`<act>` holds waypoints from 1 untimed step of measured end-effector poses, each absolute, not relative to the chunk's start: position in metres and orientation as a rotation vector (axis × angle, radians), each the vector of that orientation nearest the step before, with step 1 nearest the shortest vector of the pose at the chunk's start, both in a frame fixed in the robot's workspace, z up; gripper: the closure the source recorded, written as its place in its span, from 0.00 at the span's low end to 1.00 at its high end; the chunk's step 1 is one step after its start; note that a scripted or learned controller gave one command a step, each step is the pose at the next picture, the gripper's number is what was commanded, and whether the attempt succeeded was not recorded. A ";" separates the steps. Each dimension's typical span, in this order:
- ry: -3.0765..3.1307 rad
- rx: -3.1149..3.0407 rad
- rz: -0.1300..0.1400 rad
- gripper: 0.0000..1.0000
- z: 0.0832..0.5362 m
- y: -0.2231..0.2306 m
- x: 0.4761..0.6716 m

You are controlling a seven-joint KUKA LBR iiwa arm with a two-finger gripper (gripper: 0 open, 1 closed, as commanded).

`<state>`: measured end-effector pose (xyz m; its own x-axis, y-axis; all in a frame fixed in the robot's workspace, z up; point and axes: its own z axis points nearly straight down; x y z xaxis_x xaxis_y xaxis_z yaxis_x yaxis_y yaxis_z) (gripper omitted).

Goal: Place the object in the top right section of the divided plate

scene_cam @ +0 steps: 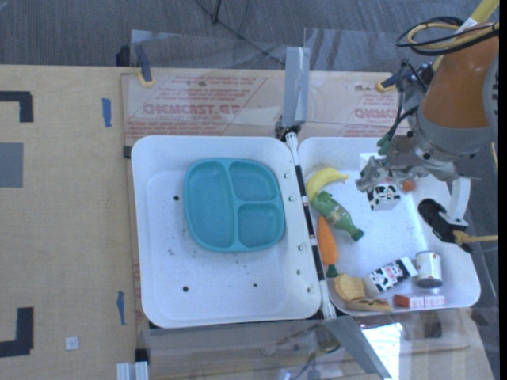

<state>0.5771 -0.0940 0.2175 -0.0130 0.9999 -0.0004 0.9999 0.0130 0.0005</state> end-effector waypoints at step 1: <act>2.368 2.068 -0.001 1.00 0.239 -0.091 0.552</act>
